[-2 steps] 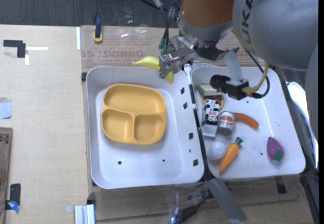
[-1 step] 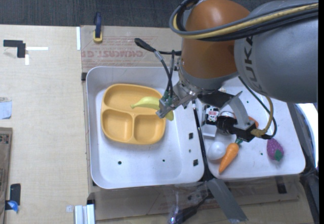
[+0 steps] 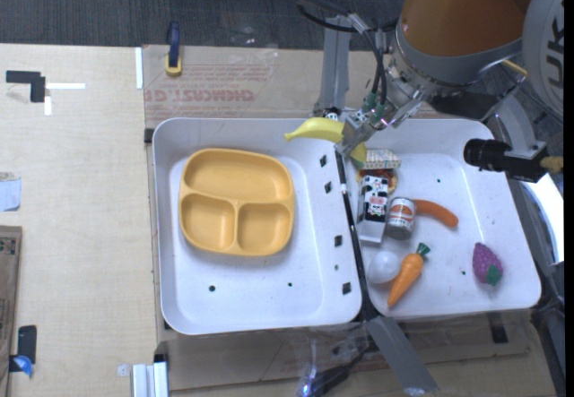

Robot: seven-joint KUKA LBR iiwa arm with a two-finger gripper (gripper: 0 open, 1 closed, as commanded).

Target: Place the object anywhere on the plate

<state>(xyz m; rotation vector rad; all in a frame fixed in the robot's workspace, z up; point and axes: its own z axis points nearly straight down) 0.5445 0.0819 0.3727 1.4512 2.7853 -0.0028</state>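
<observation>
A yellow banana (image 3: 312, 129) hangs over the back of the divider between the two bins, its left tip reaching over the left bin. My gripper (image 3: 357, 128) comes down from the upper right and is shut on the banana near its right half; that end is partly hidden behind the fingers. The yellow three-compartment plate (image 3: 215, 180) lies in the left bin (image 3: 260, 297), to the lower left of the banana, with nothing on it.
The right bin (image 3: 466, 297) holds a cow-print carton (image 3: 377, 198), a small can (image 3: 400, 216), an orange sausage-like piece (image 3: 437, 211), a carrot (image 3: 405, 274), a white egg (image 3: 383, 266) and a purple fruit (image 3: 487, 263). A black fixture (image 3: 498, 156) juts in at the right.
</observation>
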